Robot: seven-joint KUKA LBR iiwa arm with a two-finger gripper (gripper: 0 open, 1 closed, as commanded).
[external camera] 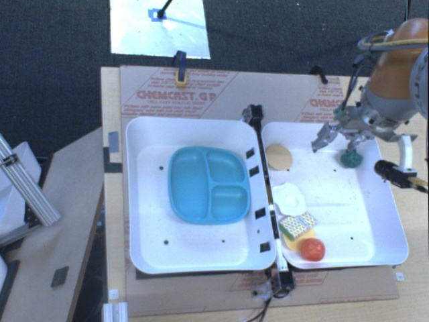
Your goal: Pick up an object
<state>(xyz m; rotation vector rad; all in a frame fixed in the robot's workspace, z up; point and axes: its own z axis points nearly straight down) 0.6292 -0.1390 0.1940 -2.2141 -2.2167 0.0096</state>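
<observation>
**Pincer high in the right bin, nothing gripped, several ways to miss**

From my console I see the pincer (333, 136) hanging over the far part of the right bin (385, 213), its fingers spread apart with bare bin floor showing between them. It grasps nothing.

The nearest candidate is a small teal object (351, 157) just beside the pincer, toward the arm's side and close to the bin's far wall. A tan disc (279, 157) lies near the divider. Further toward me sit a white piece (289, 198), a checkered yellow-green block (297, 225) and a red ball (312, 249), the last three bunched near the front-left corner.

My worries, as judgement only:

- The teal object sits under the wrist rather than between the fingers. A straight descent from here would likely close on air or nudge it against the wall.
- The tan disc looks flat; fingers could skate over it.
- The red ball looks round and may roll out of a closing grip.
- The block and white piece touch or nearly touch, so a grab there might catch two things or wedge a finger between them.

The left bin (144, 180) carries a blue divided plate (208, 185), well apart from all this.
</observation>
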